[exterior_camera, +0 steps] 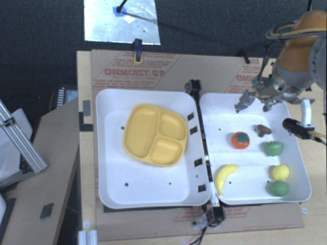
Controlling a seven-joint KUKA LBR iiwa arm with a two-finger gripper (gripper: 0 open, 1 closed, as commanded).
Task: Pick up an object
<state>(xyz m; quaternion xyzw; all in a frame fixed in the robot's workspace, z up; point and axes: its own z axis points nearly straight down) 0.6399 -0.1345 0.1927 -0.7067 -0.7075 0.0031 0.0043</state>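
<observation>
Cardboard-topped bench: left bin [110, 188] holds a yellow tray [155, 135]; right bin [296, 188] holds fruit; tool [255, 100] spread wide, empty.

Slanted overhead view of both bins [153, 200]

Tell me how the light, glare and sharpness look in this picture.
Camera view: even, soft light with faint shadows under the yellow plate and banana; the foil sheet at the top glares bright; the white bins look nearly washed out; the hand is slightly blurred, and the whole image is rather grainy.
</observation>
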